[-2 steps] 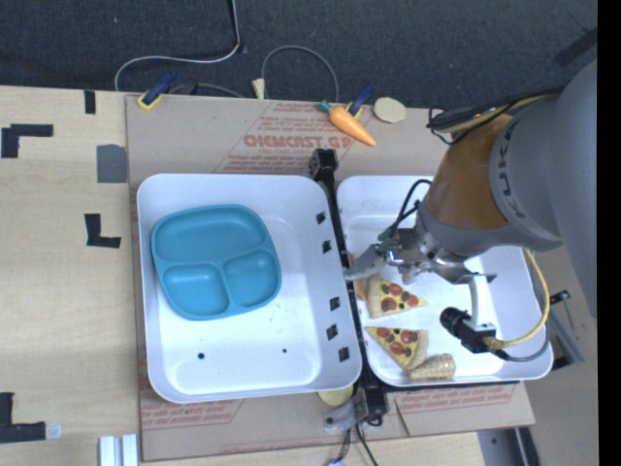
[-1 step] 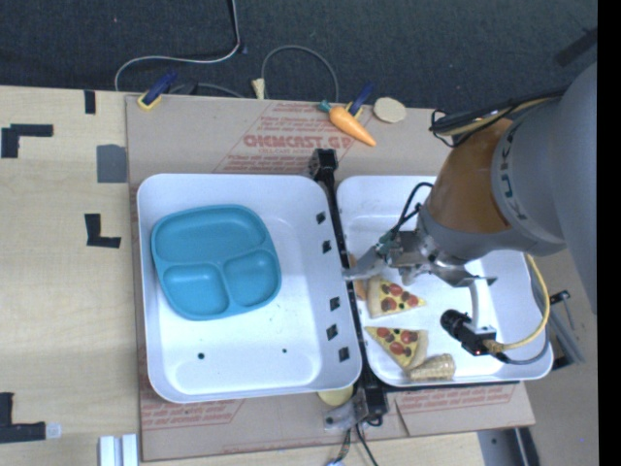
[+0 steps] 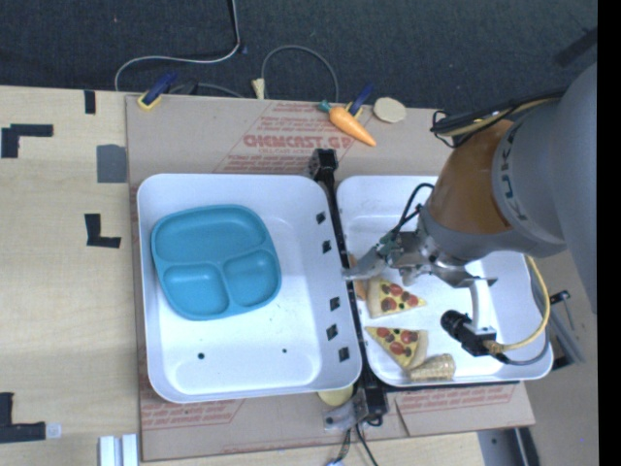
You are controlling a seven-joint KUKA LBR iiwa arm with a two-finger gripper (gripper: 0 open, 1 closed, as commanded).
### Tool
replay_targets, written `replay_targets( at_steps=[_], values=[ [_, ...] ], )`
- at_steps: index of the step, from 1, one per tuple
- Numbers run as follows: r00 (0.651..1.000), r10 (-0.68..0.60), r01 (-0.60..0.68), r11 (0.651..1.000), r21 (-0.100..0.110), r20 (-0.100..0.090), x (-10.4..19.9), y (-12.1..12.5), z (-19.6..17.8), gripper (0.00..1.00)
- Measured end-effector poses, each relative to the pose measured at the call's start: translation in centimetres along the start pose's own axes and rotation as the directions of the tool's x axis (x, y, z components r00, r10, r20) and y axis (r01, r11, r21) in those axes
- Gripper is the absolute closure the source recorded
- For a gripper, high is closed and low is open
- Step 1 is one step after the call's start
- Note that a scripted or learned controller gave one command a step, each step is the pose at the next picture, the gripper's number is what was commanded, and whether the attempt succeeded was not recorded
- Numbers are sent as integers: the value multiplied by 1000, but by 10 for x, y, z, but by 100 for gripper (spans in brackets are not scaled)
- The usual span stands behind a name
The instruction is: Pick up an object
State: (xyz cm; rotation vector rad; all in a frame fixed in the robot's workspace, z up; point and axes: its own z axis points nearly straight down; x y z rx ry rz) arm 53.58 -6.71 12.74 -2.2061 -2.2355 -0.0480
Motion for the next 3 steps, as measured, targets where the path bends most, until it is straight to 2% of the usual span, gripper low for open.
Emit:
replay_targets(
  at_steps=[3],
  values=[
    [1000,0,0,1000,-1,-5,-3,0,2,0]
  ],
)
